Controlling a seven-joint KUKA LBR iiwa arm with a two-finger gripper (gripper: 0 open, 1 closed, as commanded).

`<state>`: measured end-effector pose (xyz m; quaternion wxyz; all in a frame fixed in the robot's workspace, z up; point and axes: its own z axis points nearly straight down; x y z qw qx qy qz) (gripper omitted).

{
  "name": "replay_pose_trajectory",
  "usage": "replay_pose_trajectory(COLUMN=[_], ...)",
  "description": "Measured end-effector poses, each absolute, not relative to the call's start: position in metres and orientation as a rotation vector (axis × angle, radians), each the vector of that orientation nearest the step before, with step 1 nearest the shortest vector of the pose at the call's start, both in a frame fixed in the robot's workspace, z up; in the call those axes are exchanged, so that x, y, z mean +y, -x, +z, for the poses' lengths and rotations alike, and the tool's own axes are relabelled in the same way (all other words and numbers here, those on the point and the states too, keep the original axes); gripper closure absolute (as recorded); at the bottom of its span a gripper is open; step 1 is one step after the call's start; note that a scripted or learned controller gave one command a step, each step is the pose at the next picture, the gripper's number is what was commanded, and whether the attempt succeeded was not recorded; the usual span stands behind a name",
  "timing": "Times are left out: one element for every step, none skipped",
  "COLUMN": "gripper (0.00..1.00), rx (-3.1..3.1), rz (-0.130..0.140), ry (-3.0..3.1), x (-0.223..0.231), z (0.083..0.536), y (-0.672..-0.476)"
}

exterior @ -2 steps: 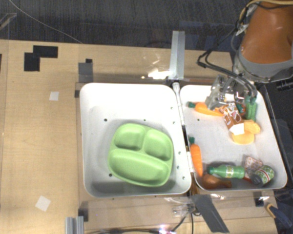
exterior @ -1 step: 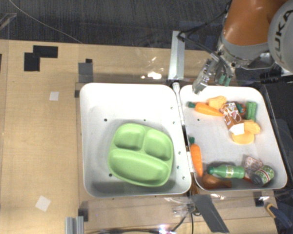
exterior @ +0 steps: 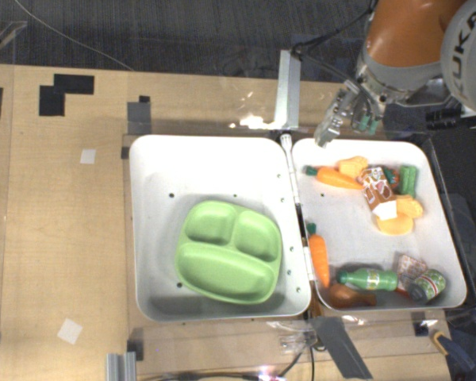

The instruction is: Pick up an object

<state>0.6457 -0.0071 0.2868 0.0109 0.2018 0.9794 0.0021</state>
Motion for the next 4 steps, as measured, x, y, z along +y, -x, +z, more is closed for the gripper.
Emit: replay_pose_trajectory(gripper=[1.0, 1.0, 1.0, 1.0], rx=[3.048, 3.079, 3.075, 3.083], rz=[0.01, 0.003, 0.001, 0.005], ry=[-0.616, -0.608, -0.595, -0.556], x=[-0.005, 0.02, -0.041, -0.012], z=[0.3, 0.234, 0.233, 0.229], y=[-0.648, -0.596, -0.624, -0.646])
